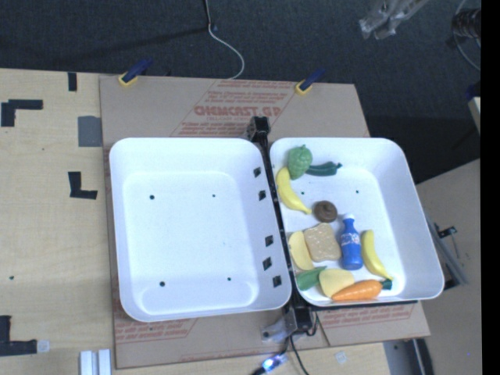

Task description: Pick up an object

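The right bin (394, 186) holds several toy foods. A green leafy vegetable (298, 161) and a green chili (324, 167) lie at its far side, with a yellow banana (289, 194) along the left wall. A brown round piece (325, 210), a bread slice (321, 243), a blue bottle (350, 245) and a second banana (374, 255) sit in the middle. An orange carrot (356, 291) lies at the near edge. My gripper (378, 23) hangs high at the top right, well beyond the bins and apart from every object.
The left bin (187, 233) sits beside the right one on a cardboard sheet (234, 108). A white cable (223, 37) runs over the dark floor at the back. A wooden bench surface (47, 209) lies to the left.
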Controlling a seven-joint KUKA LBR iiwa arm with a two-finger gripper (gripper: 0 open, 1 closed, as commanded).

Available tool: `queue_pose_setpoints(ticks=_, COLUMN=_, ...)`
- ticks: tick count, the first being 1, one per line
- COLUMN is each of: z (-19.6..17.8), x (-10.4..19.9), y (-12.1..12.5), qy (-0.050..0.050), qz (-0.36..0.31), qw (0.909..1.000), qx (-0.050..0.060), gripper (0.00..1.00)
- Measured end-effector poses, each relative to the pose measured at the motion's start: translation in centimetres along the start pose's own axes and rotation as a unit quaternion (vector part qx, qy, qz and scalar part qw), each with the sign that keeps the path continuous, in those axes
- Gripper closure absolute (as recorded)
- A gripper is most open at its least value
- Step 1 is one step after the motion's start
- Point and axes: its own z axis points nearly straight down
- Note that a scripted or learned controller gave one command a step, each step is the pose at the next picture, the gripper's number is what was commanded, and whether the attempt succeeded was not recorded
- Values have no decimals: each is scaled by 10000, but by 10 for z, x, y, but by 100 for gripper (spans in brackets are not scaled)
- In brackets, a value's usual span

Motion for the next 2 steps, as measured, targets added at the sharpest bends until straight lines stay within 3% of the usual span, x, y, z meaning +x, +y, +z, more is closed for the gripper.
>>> queue_pose_setpoints(ticks=2, z=0, x=-43, y=-31, qy=4, qz=-1, qw=10000, qx=8, gripper=100)
